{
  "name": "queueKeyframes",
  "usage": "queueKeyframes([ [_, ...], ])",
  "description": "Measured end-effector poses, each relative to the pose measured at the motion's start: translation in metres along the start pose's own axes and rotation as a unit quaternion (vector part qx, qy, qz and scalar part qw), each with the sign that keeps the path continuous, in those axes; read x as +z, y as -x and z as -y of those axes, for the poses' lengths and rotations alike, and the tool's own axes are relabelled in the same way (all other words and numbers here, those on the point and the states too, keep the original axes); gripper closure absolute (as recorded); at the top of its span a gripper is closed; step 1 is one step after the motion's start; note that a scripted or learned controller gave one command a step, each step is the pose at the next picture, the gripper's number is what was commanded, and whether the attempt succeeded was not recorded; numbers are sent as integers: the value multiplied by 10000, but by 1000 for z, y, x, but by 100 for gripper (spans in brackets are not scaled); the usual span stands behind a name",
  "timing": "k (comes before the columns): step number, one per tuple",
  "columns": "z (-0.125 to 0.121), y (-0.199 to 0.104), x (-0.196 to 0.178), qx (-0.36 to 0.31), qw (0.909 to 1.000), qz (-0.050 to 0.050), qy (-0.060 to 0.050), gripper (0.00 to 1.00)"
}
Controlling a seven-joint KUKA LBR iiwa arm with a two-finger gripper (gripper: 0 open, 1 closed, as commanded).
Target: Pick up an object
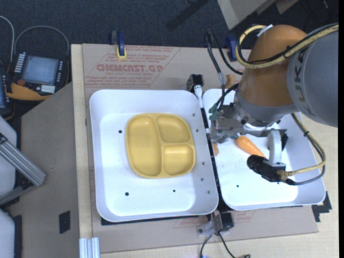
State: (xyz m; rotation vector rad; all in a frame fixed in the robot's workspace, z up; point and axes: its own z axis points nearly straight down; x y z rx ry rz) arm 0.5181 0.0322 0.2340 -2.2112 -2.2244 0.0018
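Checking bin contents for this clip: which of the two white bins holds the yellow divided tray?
The left bin, the one away from the arm, holds the yellow divided tray. The right bin has an orange object instead.

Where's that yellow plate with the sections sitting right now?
The yellow plate lies flat in the middle of the left bin, away from the arm, which hangs over the right bin.
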Motion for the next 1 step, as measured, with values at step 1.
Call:
queueKeyframes([
  [1,7,-58,13,-2,10000,1,-3,100],
])
